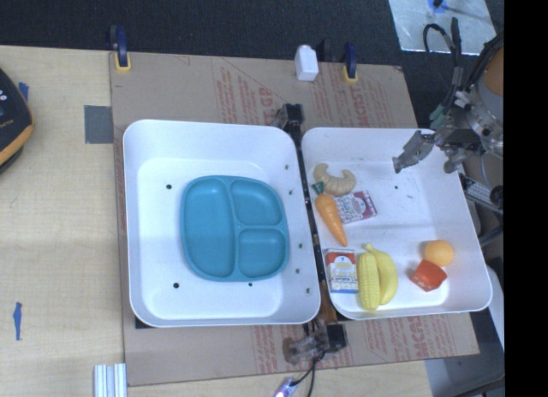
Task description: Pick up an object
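Note:
The right bin (428, 181) holds several toy foods. A tan pastry (336, 180) and an orange carrot (330, 218) lie along its left wall, with a small pink packet (356, 207) beside them. Near the front lie a red-and-white box (342, 269), a corn cob (368, 279) and a banana (387, 274). An orange fruit (438, 251) and a red piece (428, 276) sit at the front right. My gripper (428, 159) hovers over the bin's far right part, open, with nothing between its fingers.
The left bin (154, 216) holds a blue divided plate (235, 226). Clamps (293, 116) join the bins at the back and front. A white block (306, 62) stands behind them on the cardboard, and a dark device (10, 117) lies at the far left.

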Robot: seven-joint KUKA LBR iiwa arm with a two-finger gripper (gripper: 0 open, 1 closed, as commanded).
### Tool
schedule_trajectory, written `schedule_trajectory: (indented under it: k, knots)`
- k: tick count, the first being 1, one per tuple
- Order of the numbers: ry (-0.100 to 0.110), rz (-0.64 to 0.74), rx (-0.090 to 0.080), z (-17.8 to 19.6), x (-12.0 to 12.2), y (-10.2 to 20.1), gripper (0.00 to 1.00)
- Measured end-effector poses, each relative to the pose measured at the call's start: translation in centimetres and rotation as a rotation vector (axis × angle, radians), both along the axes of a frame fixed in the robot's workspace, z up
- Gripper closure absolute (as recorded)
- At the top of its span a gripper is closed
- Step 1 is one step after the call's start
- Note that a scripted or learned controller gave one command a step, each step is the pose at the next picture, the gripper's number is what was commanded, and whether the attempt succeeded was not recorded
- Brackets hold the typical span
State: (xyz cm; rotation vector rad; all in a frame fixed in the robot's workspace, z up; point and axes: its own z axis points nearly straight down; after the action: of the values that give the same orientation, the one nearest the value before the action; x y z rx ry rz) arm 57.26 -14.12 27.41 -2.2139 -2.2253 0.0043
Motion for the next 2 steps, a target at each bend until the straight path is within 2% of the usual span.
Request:
schedule_trajectory:
  k: [1,2]
  knots:
    - [0.002,0.001,-0.001,-8.7,1.4,3.1,0.0]
    - [-0.002,-0.002,-0.005,-17.2,1.7,4.7,0.0]
